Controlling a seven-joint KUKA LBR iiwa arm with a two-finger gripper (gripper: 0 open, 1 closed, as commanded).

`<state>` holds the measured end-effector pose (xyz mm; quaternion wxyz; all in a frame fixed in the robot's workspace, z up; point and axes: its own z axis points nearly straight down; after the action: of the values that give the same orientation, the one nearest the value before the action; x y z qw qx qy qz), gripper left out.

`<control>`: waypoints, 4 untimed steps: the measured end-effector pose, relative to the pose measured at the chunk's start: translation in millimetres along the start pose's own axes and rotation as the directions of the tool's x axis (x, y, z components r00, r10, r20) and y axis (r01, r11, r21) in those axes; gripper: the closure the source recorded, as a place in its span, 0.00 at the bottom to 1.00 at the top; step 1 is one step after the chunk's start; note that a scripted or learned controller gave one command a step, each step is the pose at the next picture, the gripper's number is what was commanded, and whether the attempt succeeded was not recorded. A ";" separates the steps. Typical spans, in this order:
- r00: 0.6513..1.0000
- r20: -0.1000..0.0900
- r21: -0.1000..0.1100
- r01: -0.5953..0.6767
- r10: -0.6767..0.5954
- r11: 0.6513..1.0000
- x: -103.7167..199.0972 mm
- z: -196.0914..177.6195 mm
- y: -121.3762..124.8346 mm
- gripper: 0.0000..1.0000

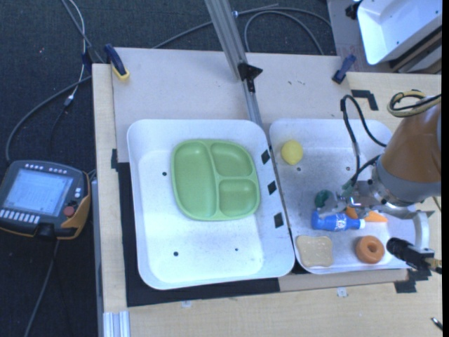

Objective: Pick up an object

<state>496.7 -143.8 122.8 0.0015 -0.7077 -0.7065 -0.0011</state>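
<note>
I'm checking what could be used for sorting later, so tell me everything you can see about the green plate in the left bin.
The green plate is pale green, looks like matte plastic, and is a rounded rectangle with a raised rim. Ridges split it into three compartments: one long one on the left side of the view and two smaller ones on the right. It lies flat, right side up, slightly rotated, on the floor of the left bin, toward its far half. Nothing sits in it.

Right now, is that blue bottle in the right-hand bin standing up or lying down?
Lying down. The blue plastic bottle rests on its side on the floor of the right white bin, its white cap pointing towards the arm.
</note>
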 end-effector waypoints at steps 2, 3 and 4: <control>1.000 0.005 -0.005 0.003 -0.003 1.000 0.4 -57.5 7.2 1.00; 1.000 0.006 -0.008 0.003 -0.003 1.000 -0.5 -119.1 1.7 1.00; 1.000 0.005 -0.006 0.003 -0.003 1.000 -0.5 -150.8 2.9 1.00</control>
<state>499.7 -144.8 273.5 -0.0024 -0.7066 -0.7076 -0.0014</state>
